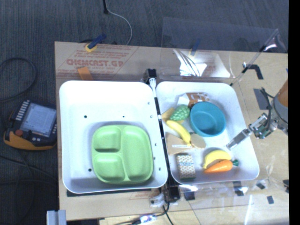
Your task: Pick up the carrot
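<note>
One carrot (218,167) lies at the lower right of the right bin (243,108), touching one of two bananas (214,157); the other banana (179,131) sits mid-bin beside one blue bowl (207,118). The left bin (75,102) holds one green divided plate (123,153). The gripper (260,127) hangs over the right bin's right rim; whether it is apart or together cannot be told.

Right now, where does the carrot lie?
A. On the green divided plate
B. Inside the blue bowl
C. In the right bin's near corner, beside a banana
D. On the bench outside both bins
C: the carrot lies in the right bin near its front right corner, directly below a banana.
</note>
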Available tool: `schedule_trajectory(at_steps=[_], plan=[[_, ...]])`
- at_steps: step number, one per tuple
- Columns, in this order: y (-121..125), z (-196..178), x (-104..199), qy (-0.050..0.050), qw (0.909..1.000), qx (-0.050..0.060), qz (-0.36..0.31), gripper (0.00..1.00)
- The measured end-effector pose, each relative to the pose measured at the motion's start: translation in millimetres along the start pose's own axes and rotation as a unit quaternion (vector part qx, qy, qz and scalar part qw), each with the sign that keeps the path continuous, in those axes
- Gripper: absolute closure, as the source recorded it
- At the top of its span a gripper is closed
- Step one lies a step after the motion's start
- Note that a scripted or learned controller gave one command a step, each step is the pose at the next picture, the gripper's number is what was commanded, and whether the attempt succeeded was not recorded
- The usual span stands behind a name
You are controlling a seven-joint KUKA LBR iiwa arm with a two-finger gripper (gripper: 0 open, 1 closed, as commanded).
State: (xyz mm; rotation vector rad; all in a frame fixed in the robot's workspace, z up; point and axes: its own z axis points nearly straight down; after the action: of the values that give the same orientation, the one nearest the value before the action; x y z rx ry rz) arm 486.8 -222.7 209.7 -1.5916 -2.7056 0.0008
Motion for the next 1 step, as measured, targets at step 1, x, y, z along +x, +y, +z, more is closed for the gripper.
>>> schedule_trajectory(at_steps=[1], plan=[[8.4, 92.6, 13.9, 0.001, 0.9776, 0.000, -0.210, 0.00]])
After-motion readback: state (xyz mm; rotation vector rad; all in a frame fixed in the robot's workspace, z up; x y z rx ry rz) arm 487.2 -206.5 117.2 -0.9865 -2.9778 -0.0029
